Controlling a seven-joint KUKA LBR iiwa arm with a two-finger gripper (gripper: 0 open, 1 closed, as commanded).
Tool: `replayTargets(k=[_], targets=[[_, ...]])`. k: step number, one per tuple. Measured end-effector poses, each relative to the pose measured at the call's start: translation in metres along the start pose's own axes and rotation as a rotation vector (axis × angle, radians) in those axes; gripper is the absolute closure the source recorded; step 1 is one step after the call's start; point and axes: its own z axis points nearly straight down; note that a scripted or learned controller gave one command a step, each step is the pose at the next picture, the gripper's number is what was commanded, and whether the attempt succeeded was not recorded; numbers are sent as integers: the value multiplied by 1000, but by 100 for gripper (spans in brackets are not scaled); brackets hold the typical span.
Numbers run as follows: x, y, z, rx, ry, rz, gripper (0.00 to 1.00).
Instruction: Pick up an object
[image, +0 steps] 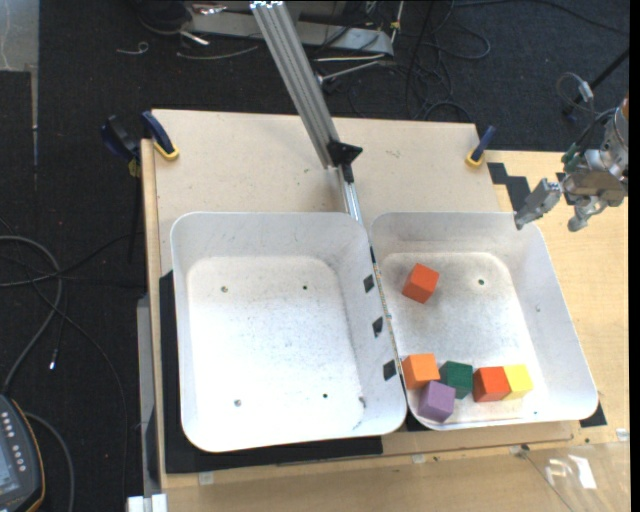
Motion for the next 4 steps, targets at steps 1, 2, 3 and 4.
replayTargets(k=[1,2,3,4], targets=[[75,31,25,0,4,-7,0],[98,-28,132,10,4,5,0],[107,46,202,1,2,-1,0],[104,9,198,2,1,5,0]])
